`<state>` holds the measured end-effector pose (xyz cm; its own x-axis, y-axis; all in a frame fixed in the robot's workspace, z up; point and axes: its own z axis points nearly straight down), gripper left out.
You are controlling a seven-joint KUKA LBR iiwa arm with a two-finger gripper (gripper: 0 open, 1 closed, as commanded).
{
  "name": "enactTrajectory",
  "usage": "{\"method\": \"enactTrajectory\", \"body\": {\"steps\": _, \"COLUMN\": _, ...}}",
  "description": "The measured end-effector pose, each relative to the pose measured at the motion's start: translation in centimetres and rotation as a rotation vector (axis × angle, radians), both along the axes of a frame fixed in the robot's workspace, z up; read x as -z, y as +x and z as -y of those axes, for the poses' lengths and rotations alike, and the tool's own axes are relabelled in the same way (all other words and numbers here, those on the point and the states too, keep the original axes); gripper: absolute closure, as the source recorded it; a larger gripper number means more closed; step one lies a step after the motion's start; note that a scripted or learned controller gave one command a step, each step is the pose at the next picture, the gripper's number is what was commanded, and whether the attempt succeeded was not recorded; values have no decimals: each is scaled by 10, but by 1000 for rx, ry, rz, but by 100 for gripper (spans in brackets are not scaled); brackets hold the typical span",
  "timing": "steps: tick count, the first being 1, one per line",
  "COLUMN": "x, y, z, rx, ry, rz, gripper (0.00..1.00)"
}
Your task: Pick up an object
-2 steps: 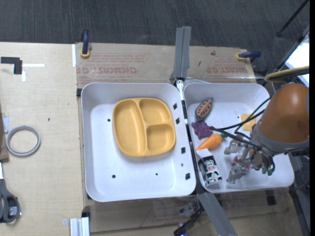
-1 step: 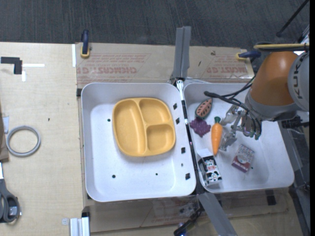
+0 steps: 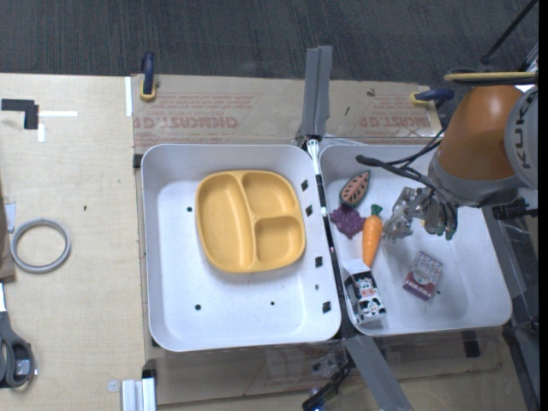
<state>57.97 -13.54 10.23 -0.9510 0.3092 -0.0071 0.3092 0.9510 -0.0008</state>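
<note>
Carrot (image 3: 371, 240), lying near the left wall of the right bin (image 3: 479, 315) beside grapes (image 3: 347, 221), could be pushed aside and missed by the gripper (image 3: 401, 223), whose grasp cannot be told.

Red printing runs along the cardboard sheet (image 3: 205, 114) lying at the bench's far edge behind the left bin – it appears upside down and mirrored from here, and its letters cannot be made out with certainty. A second strip of the same red print shows on the cardboard (image 3: 381, 114) behind the right bin, equally unreadable. On the arm (image 3: 524, 139) at the right edge, dark letters – "KU" – stand on the grey casing. The small carton (image 3: 366, 296) bears a picture, no legible words
</note>
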Motion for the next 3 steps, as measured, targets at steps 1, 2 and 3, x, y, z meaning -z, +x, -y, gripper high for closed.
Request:
{"method": "enactTrajectory", "body": {"steps": 1, "x": 11, "y": -48, "z": 1, "rx": -102, "ry": 2, "rz": -6, "gripper": 100}}
{"method": "enactTrajectory", "body": {"steps": 2, "x": 11, "y": -37, "z": 0, "rx": 401, "ry": 3, "rz": -4, "gripper": 100}}
{"method": "enactTrajectory", "body": {"steps": 3, "x": 11, "y": -37, "z": 0, "rx": 401, "ry": 3, "rz": -5, "gripper": 0}}
